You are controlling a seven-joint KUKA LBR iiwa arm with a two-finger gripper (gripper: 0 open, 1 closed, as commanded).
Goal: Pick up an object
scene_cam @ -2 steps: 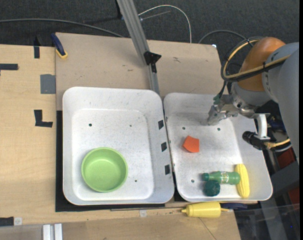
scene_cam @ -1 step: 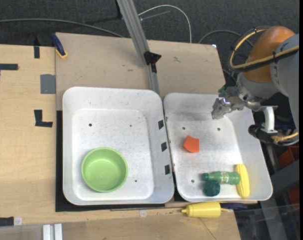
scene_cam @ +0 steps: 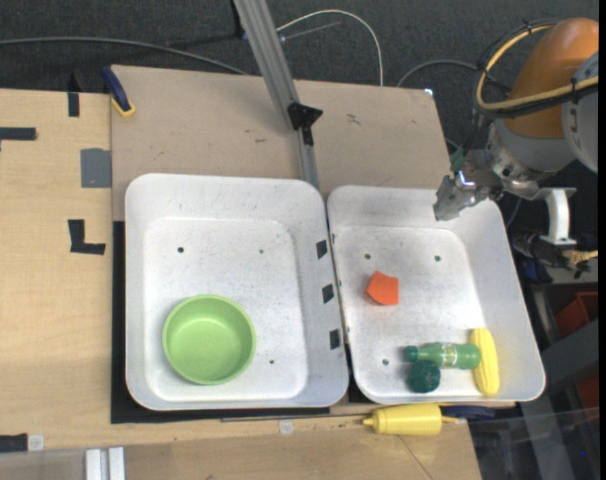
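Poised over the upper right rim of the right bin, the claw hangs at the end of the grey arm, which enters from the right edge of the frame. Whether it is released or clenched cannot be told from this angle; nothing shows in its grasp.

Several things lie in the right bin. An orange block sits near the middle, well apart from the claw. Toward the lower right corner a green bottle lies on its side, with a dark green lump just below it and a yellow banana touching its right end.

In the left bin, a green bowl stands upright in the lower left part.

Outside the bins, a yellow bottle lies on the bench along the lower edge of the right bin. A grey pole slants down from the top of the frame to the gap between the bins.
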